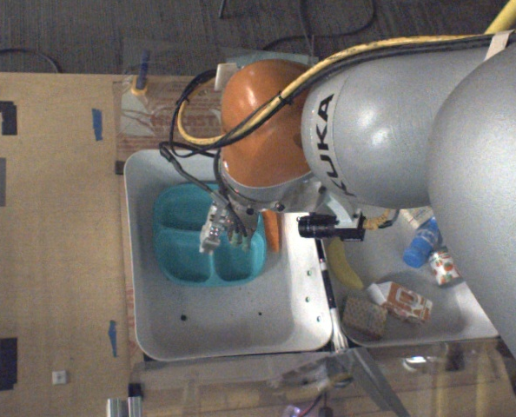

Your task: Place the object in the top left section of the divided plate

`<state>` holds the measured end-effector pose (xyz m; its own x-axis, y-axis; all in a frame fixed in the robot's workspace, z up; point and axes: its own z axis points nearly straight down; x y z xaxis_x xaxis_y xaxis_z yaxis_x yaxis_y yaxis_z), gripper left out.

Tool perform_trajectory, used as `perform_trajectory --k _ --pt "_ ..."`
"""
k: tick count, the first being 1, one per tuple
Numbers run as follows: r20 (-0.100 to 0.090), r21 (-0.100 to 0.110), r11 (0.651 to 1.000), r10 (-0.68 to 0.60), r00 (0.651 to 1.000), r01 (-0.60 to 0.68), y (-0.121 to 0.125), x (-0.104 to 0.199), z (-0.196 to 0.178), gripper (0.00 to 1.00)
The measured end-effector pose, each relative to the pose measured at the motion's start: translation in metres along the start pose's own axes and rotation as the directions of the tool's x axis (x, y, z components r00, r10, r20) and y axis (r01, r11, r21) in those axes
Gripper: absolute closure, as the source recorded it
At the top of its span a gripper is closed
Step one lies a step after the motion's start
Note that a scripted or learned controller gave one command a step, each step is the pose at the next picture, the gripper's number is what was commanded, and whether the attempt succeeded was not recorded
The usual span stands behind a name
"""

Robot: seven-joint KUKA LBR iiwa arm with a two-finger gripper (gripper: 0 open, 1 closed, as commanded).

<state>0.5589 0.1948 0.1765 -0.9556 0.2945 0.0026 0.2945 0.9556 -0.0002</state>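
Note:
A teal divided plate lies in the left white bin, toward its upper left part. My gripper hangs over the plate's right side, above the ridge between sections, and covers part of it. I cannot make out anything held in it. A thin orange object lies just off the plate's right rim, partly under the wrist. The orange band and the grey arm hide the bin's upper right part.
The right bin holds a yellow banana, a blue bottle, a small red-and-white can, a red-and-white box and a brown block. The lower half of the left bin is bare white floor.

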Motion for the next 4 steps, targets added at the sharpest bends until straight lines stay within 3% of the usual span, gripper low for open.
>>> perform_trajectory --k 1,2,3,4 --pt "-0.001 0.000 0.955 -0.296 0.955 0.296 0.009 0.072 0.017 1.00" --pt "0.005 -0.001 0.947 -0.322 0.947 0.322 -0.063 -0.043 0.008 1.00" --pt "0.001 -0.001 0.845 -0.535 0.845 0.535 -0.006 0.025 0.039 1.00" --pt "0.007 0.000 0.651 -0.759 0.651 0.759 -0.041 0.004 -0.018 1.00"
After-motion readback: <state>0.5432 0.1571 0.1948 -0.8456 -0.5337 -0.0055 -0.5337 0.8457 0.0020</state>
